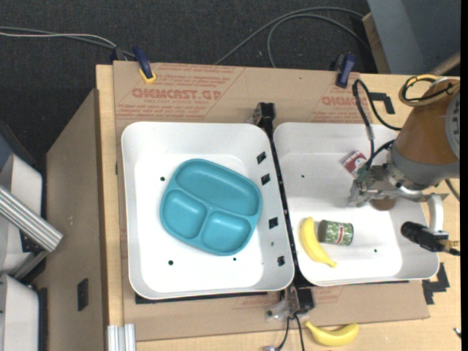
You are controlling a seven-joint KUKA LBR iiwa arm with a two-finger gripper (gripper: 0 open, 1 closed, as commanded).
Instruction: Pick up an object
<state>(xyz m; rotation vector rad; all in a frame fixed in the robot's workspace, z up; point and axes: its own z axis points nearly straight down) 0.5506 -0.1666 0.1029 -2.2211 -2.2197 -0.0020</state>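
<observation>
A second banana is lying on the bench, nearest the camera. In the right bin, a banana and a small green can are waiting, touching. Farther back, the gripper is hanging beside a little red-and-white thing. Whether its jaws are apart, I cannot tell. Nothing looks picked up yet. The blue plate is sitting in the left bin.

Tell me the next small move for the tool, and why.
Probably shift the tool toward the green can lying beside the banana in the right bin, then lower. The tool hangs over bare bin floor near a small red item, with nothing seen held.
</observation>
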